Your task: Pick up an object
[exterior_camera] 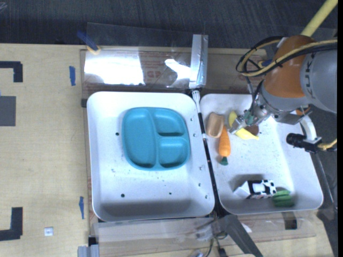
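Pale wooden bench (43, 159), dark carpet beyond. Two shallow white bins; blue divided plastic tray (156, 138) in left bin (102, 191). Two-finger gripper (247, 120) right of tray; finger state indiscernible.

Toys in the right bin (300, 159)
Carrot (224, 144) and brown bread piece (214, 124) far left (touching), yellow piece (246, 133) beside them; cow (261, 188) and green piece (282, 198) near.

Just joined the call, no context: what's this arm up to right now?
The arm's gripper is down in the right bin, at the yellow toy near the bin's far side. A grasp isn't confirmed from this angle. Beside it lie a tan bread-like piece and a carrot; a black-and-white toy and a green item sit near the front edge. The left bin holds a blue divided plate.
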`<state>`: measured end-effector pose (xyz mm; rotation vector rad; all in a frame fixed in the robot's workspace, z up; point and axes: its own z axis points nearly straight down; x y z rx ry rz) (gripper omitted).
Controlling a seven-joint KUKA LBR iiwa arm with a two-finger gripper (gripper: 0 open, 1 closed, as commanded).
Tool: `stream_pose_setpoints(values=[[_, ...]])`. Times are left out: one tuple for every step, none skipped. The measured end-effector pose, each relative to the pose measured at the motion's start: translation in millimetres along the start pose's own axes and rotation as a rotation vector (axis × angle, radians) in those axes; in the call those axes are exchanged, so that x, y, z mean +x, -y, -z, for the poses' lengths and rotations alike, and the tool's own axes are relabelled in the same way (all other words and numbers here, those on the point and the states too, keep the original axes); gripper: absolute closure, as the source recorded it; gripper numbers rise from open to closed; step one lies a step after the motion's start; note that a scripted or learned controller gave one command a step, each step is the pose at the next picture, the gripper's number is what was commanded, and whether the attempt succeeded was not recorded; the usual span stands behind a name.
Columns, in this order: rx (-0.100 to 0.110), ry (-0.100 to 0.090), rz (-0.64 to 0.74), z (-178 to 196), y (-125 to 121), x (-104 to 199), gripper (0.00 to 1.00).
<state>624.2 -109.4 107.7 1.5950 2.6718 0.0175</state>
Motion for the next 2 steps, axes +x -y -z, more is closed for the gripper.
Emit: stream_pose_setpoints(values=[[0.021, -0.015, -0.098, 21, -8, -7, 1.00], [0.019, -0.015, -0.199, 80, -70, 30, 1.00]])
